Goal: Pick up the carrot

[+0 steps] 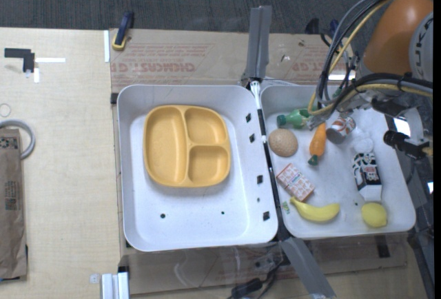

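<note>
The carrot (317,142) lies in the right bin (403,222), beside the brown ball (282,142). It looks light, stiff and smooth; best taken across its thick orange middle.

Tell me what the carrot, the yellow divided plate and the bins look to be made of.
The carrot looks like moulded plastic toy food: even orange, smooth, with a green tip. The divided plate seems matte yellow plastic, one uniform colour with soft rounded ridges. The bins look like thin white plastic, faintly glossy, though painted metal cannot be ruled out.
</note>
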